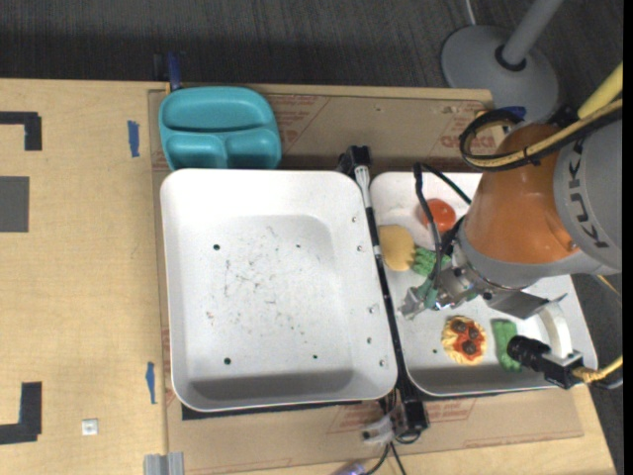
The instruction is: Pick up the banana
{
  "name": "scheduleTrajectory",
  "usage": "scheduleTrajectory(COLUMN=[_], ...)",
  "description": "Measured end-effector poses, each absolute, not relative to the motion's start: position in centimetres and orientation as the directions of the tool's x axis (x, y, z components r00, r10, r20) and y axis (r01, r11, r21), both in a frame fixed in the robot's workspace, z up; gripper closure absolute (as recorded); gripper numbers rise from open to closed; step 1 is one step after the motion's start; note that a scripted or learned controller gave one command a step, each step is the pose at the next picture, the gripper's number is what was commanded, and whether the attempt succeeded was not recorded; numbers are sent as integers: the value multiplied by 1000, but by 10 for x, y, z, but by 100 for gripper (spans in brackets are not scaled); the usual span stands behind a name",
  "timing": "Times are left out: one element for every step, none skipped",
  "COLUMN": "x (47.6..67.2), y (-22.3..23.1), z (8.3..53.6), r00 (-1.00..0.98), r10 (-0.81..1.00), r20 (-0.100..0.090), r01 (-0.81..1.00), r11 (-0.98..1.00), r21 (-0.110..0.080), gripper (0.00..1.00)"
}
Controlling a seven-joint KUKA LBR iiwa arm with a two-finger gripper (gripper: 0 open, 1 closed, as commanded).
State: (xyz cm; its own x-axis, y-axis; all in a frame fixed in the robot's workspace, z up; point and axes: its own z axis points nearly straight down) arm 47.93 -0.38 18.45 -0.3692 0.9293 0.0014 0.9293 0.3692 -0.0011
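A pale yellow rounded piece (396, 247), the only plain yellow thing and so probably the banana, lies in the right bin (564, 379) against its left wall. The arm's orange wrist hides much of this bin. My gripper (423, 299) hangs low just below and to the right of the yellow piece, over the bin floor, a short gap away from it. I see nothing held in it.
In the right bin, a red tomato (441, 211) lies at the back. A green item (425, 261) sits beside the yellow piece. A pizza-like toy (464, 337) and another green item (504, 344) lie near the front. The left bin (188, 265) adjoins; a teal tray (220, 127) sits behind it.
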Motion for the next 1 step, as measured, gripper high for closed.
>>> scheduleTrajectory(x=[481], y=[-4], z=[195], r00=[-370], r10=[929], r20=[0], r01=[929], r11=[370], r21=[2], gripper=[100])
